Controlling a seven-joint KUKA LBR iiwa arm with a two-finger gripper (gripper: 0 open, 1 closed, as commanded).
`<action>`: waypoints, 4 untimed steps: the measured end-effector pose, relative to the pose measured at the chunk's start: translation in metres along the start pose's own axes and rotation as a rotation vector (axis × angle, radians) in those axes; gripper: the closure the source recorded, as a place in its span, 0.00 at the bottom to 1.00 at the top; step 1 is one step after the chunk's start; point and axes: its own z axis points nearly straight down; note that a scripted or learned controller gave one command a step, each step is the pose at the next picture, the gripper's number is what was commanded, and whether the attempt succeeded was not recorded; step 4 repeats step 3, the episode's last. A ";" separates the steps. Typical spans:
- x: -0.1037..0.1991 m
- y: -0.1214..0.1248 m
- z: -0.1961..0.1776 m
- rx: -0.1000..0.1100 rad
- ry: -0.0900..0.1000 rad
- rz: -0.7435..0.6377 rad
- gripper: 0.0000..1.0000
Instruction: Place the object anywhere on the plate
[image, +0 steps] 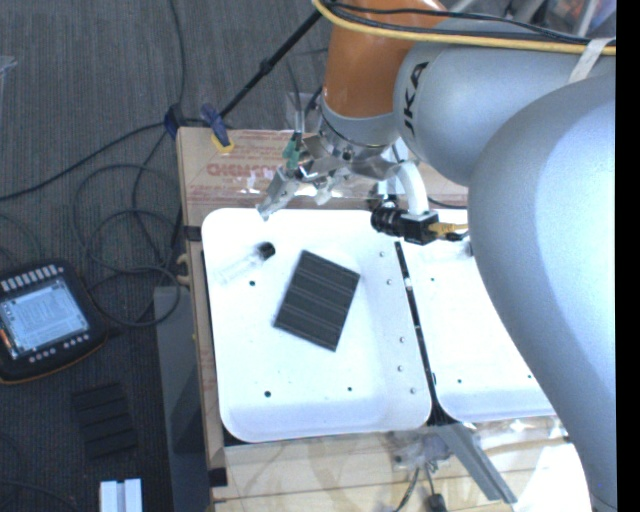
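Note:
A dark ribbed rectangular plate (317, 299) lies flat and slightly turned in the middle of the left bin (300, 410). A small clear tube with a black cap (252, 259) lies on the bin floor near the back left corner, a short way left of the plate and apart from it. My gripper (292, 188) hangs over the bin's back edge, above and a little right of the tube and behind the plate. Nothing shows in it.
The right bin (470, 340) adjoins the left one and is partly covered by the arm. A cardboard sheet (235, 170) lies behind the bins. A teach pendant (40, 320) and cables lie on the floor to the left.

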 end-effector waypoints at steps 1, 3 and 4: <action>0.050 0.019 0.034 0.004 -0.001 -0.052 0.00; 0.124 0.019 0.059 0.002 0.000 -0.137 0.00; 0.124 0.019 0.059 0.002 0.000 -0.137 0.00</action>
